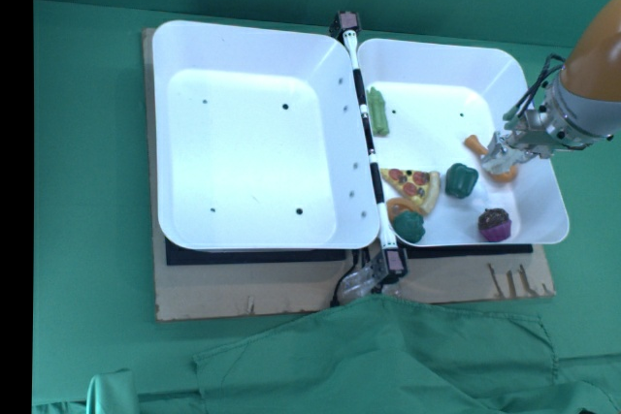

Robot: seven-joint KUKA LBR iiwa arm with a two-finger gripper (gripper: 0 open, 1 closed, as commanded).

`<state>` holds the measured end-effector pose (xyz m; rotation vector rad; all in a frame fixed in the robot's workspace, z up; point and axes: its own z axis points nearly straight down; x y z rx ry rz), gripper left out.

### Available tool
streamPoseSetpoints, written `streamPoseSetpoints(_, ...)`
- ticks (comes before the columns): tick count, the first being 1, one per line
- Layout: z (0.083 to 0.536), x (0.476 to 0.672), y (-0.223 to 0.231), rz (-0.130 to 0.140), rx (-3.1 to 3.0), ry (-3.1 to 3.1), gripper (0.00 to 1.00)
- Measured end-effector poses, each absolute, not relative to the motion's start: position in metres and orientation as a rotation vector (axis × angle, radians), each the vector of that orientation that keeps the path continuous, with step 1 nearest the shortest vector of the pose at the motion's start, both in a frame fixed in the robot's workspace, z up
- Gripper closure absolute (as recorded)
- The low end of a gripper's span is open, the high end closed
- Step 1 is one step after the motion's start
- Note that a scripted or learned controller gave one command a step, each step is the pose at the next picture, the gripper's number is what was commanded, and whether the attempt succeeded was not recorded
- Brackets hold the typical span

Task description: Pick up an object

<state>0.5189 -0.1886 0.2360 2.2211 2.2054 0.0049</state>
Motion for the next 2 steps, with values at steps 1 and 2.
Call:
streamPoseSetpoints(1,0.294,0.515,-0.181,0.007,2.212,2.215,1.00)
streamPoseSetpoints(2,0.340,0.513,-0.183,0.007,2.227,2.201,1.00)
